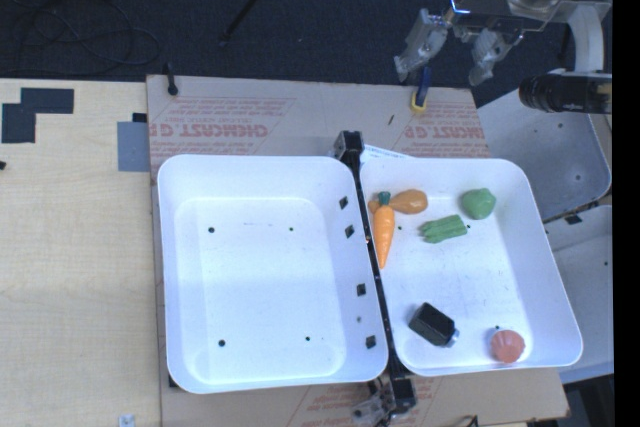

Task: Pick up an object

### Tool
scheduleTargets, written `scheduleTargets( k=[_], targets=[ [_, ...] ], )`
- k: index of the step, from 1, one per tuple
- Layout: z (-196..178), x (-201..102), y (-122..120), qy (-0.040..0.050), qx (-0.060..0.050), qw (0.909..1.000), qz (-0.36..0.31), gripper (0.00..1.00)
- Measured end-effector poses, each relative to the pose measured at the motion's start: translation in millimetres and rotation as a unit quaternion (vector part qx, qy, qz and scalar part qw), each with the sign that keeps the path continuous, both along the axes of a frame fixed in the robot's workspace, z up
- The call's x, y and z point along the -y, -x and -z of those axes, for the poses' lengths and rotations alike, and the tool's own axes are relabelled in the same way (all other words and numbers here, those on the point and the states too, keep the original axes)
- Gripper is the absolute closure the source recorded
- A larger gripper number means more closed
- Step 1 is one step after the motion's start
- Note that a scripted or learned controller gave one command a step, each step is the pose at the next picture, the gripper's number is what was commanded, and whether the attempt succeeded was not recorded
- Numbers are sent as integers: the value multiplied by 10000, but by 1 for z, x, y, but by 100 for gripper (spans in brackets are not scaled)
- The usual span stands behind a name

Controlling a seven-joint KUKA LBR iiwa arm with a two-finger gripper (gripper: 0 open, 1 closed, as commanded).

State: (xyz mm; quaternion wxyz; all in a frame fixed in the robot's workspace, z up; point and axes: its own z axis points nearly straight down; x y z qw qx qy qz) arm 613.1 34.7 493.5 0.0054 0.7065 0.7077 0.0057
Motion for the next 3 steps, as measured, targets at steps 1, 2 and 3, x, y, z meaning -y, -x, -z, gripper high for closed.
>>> scheduleTargets(
  k=[1,2,3],
  targets=[
    [-30,-68,1,-5,-75,10000,-24,0],
    [-44,-147,-12,2,-84,10000,-16,0],
    [-41,-212,-31,4,-94,10000,-19,0]
  ],
)
